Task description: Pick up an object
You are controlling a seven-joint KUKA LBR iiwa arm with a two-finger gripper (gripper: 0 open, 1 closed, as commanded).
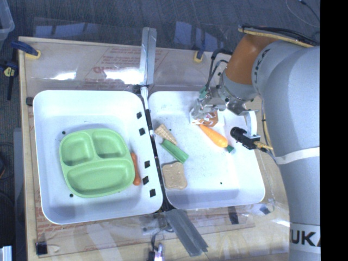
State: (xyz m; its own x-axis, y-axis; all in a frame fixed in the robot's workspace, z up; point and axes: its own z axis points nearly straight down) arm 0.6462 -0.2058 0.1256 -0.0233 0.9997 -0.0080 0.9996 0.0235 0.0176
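The right bin (247, 186) holds an orange carrot with a green tip (214, 136), a green stick with a tan cone end (170, 144), and a tan slice of bread (174, 175). My gripper (204, 111) is low at the bin's far side, just above the carrot's upper end, beside a small orange-brown piece (211, 119). Nothing shows clearly between its fingers. The arm's orange band (243, 58) and grey body rise to the right.
The left bin (46, 200) holds a green divided plate (96, 162) and a small orange sausage (134, 167) against its right wall. A black-marked divider (149, 151) separates the bins. The grey arm covers the bench's right side.
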